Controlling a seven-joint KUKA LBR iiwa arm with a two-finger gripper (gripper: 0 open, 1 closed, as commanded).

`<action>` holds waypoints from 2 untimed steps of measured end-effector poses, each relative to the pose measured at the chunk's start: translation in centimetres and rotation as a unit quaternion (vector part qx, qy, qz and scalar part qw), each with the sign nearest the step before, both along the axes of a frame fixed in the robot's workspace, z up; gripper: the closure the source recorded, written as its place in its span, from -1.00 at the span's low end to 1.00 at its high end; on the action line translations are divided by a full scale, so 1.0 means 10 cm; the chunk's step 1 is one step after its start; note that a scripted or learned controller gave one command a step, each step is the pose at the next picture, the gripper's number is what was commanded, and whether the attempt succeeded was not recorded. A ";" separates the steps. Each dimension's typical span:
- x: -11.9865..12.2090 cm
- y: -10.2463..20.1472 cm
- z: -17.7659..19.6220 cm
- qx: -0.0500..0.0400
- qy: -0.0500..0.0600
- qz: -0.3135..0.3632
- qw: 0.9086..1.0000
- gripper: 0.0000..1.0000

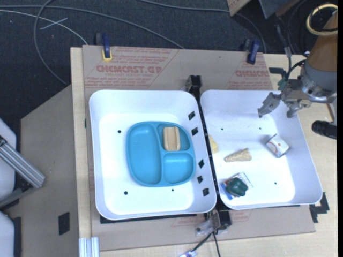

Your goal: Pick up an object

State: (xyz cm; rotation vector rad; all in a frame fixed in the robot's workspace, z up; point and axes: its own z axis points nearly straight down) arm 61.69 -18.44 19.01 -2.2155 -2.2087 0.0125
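The arm (321,63) comes in from the right, and its top is cut off by the picture's edge. The gripper (281,107) hangs over the far right part of the right bin (300,191). Its two fingers (266,106) are spread apart with nothing between them.

The right bin has four things in it. A small white box (277,145) lies on the right side. A tan wedge (238,155) lies near the middle. A yellow bit (213,144) sits at the left wall, partly hidden by it. A green thing in a clear wrap (236,186) lies at the near side; what it is is hard to tell.

The left bin (107,197) holds a blue tray (144,154). A tan block (171,138) sits in its far right part.
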 end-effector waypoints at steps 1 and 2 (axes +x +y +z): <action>0.03 0.00 0.09 -0.002 -0.007 0.002 1.000 -1.00; 0.01 0.09 -0.50 -0.001 -0.004 0.002 1.000 -1.00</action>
